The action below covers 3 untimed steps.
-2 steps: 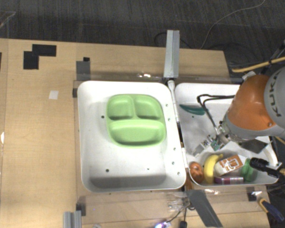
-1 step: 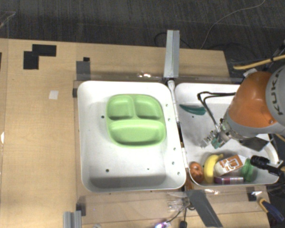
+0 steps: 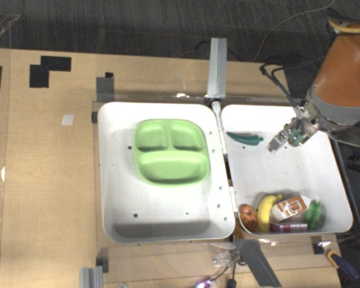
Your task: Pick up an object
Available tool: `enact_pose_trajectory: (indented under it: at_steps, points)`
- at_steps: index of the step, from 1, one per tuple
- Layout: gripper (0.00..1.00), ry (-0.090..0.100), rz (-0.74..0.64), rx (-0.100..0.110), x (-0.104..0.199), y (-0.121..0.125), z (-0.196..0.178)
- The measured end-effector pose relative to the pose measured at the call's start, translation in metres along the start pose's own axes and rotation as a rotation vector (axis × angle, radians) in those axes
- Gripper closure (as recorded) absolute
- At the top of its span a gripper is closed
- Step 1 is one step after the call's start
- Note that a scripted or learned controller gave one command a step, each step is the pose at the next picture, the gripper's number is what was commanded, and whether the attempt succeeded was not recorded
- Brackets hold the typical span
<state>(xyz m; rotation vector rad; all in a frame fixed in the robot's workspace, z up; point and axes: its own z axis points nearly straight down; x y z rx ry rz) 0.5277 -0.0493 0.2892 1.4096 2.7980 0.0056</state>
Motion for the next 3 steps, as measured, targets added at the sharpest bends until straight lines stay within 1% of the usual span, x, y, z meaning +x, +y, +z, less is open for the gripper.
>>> enact_pose_trajectory:
  at_steps: [1, 2, 3]
  points:
    - [1.0, -0.001, -0.064, 0.0, -0.044, -0.02, -0.061]
    - [1.0, 0.003, -0.07, 0.003, -0.051, 0.001, 0.07]
    - [1.0, -0.001, -0.098, 0.0, -0.059, -0.013, -0.047]
